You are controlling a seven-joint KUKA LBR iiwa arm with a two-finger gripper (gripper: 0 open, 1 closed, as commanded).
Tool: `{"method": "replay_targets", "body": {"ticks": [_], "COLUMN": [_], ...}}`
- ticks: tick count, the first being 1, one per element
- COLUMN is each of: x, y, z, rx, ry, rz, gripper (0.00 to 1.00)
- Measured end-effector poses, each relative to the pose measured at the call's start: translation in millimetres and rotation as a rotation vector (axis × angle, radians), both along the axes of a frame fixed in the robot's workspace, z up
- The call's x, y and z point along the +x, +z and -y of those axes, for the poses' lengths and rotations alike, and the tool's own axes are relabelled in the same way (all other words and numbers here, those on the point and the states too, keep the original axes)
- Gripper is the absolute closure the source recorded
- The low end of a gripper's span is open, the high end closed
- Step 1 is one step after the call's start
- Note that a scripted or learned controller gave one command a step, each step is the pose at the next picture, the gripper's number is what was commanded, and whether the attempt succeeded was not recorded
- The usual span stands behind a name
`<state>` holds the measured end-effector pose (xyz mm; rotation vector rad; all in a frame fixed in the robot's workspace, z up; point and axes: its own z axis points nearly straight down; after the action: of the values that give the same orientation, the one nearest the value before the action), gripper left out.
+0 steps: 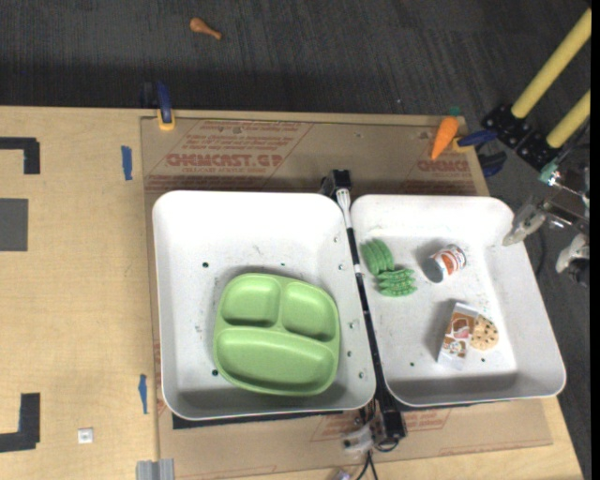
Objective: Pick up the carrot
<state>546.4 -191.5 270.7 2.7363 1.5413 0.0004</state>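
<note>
The carrot, small and orange with a green top, lies on the brown board behind the right bin's far edge, outside both bins. My gripper hangs at the right bin's right rim, well to the right of the carrot and nearer the camera. Its two fingers stand apart, open, with nothing between them.
Inside the right bin lie a green pea-pod toy, a small can and a cookie box. The left bin holds a green divided plate. Blue clamps and yellow bars stand near the carrot. Another small orange piece lies far back left.
</note>
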Motion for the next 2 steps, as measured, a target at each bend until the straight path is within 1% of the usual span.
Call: {"method": "replay_targets", "body": {"ticks": [1, 2], "x": [22, -54], "y": [-31, -103], "z": [18, -35], "rx": [0.000, 0.002], "ry": [0.022, 0.040], "rz": [-0.001, -0.004], "gripper": [0.00, 0.00]}}
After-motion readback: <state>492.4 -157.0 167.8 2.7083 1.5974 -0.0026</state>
